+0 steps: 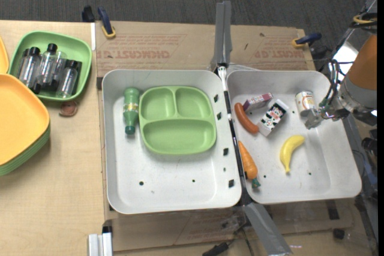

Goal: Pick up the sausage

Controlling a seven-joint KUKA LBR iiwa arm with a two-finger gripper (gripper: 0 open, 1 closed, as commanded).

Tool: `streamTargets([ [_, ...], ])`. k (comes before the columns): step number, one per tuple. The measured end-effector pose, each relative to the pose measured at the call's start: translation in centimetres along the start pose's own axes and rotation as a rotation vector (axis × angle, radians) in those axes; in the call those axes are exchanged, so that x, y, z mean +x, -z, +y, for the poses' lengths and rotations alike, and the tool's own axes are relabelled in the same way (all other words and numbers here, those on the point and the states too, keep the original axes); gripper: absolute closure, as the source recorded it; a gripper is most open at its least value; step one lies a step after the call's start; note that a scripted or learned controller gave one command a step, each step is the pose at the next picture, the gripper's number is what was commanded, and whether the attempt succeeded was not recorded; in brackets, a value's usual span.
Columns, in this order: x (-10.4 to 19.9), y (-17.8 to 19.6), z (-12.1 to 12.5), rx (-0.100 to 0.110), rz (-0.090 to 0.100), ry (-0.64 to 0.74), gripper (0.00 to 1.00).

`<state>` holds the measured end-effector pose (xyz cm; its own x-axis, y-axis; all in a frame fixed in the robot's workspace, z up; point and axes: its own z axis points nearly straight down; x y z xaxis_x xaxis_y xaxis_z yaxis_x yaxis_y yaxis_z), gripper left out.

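Red-brown, the sausage (246, 118) lies slantwise in the right bin (336, 186), near that bin's left wall. My hand (313, 119) is over the same bin, toward its right side, well apart from the sausage; I cannot tell how it is set. It sits just below a small can (305, 100) and may be touching it. Between my hand and the sausage lie a black-and-white carton (273, 117) and, just behind it, a small pink-and-white box (258, 101). A banana (290, 150) lies nearer the front of the bin, below my hand. A carrot (248, 162) lies along the wall where the two bins meet.

White too, the left bin (174, 192) carries a green divided plate (177, 119) with a green bottle (131, 110) lying just beside its left edge. Off to the left on the bench (48, 213) is a green tray (81, 48) of small bottles (49, 71), and orange plates (21, 126) are stacked in front of it.
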<state>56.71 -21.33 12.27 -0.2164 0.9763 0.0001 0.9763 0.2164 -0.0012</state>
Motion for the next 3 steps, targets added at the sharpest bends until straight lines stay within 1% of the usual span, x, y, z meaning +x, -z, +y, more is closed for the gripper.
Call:
streamTargets([
  [1,0.1,-0.5,-4.5,0.001,0.001,-0.232,1.0],
  [2,1.3,-1.1,1.0,0.0,-0.002,-0.421,1.0],
  [3,-0.8,1.0,6.6,0.03,0.017,-0.409,1.0],
])
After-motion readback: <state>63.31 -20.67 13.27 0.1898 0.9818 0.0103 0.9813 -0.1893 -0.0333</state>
